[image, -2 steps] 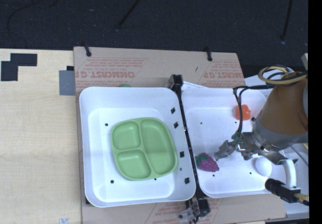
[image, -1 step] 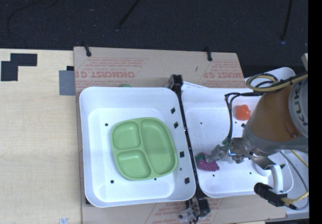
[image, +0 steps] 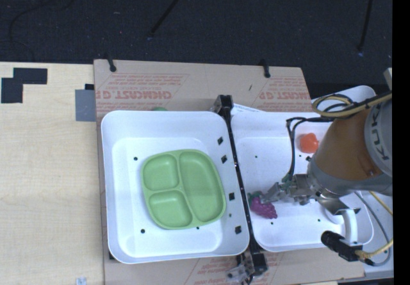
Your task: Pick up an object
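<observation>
Camera view, looking down: purple toy (image: 263, 206) lies in the right bin (image: 275, 242), near its left wall, low in the frame. Lumpy, small; probably light and somewhat soft, best pinched across its narrow middle. Claw (image: 277, 191) sits just above and right of it, tips close to or brushing its top edge. Cannot tell how far open; nothing visibly between them. Orange ball (image: 308, 142) farther back. Green divided plate (image: 182, 188) fills left bin (image: 122, 149).

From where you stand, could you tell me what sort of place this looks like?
Probably a robotics lab's grasping test bench: two white bins side by side, a grey-and-orange arm reaching in, and a green divided plate.
</observation>
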